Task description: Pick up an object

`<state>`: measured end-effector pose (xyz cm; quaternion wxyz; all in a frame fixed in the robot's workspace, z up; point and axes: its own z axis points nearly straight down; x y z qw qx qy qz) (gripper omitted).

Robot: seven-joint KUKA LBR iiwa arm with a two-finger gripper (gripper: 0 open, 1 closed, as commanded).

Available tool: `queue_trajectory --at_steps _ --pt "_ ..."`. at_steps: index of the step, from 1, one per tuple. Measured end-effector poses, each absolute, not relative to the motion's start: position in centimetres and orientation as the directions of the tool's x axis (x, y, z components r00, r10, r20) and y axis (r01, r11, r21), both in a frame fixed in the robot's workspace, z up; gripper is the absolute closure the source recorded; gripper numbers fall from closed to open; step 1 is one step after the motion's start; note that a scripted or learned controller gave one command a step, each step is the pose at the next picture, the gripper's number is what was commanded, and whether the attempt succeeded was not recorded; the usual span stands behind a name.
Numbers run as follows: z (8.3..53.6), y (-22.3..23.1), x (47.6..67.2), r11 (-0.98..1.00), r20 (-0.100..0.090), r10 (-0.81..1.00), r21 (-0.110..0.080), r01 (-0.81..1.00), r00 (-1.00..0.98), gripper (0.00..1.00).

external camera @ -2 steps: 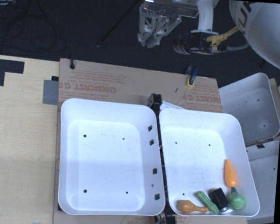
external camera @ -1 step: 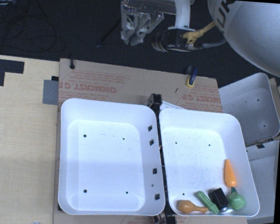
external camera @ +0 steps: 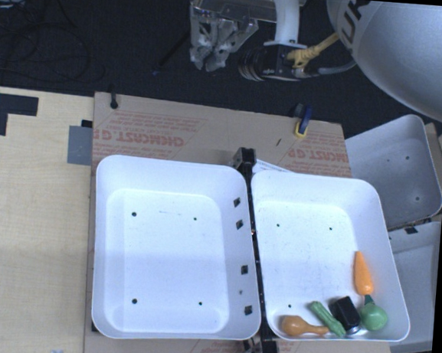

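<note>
worktop (external camera: 24, 224): pale wood-grain surface, bare to the left of the left bin; a few dark grey patches lie on it above and to the left of that bin.
cardboard sheet (external camera: 209, 136): brown, printed with red lettering, lying under both bins and showing beyond their far rims.
left bin (external camera: 107, 200): shallow, white, with small dark holes in its floor.
right bin (external camera: 312, 191): shallow, white, touching the left bin along a dark hinge-like seam with clips.
objects: all gathered in the near right corner of the right bin.
orange carrot-shaped piece (external camera: 363, 273): against the right bin's right wall, pointing away from the near rim.
green round piece (external camera: 374, 317): just nearer than the carrot, in the very corner.
black block (external camera: 345, 313): touching the green round piece on its left.
green stick (external camera: 327, 318): slanted, partly under the black block.
tan gourd-shaped piece (external camera: 300, 326): lying along the right bin's near rim, left of the stick.
room: dark floor with loose cables beyond the cardboard, well behind the left bin.
arm (external camera: 405, 50): large grey shell, cut off at the top right, well behind the right bin.
pincer (external camera: 215, 45): hanging over the dark floor behind the bins, far from the objects; blurred metal, whether it is apart or together i cannot tell.
blue and yellow clamp (external camera: 303, 121): on the cardboard's far edge, behind the right bin.
grey plate (external camera: 406, 169): beside the right bin's right wall, partly cut off.
</note>
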<state>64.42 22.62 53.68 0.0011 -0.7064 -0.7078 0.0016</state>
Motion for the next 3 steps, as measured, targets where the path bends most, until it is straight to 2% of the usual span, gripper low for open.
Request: queue_trajectory --at_steps 1,2,3 --pt "53.7 19.6 64.4 -0.002 -0.002 1.0 -0.006 1.0 0.002 1.0" --pt "53.7 21.9 64.4 0.003 -0.001 1.0 -0.004 1.0 -0.003 1.0" --pt "53.7 21.8 64.4 0.001 -0.001 1.0 -0.004 1.0 -0.001 1.0"
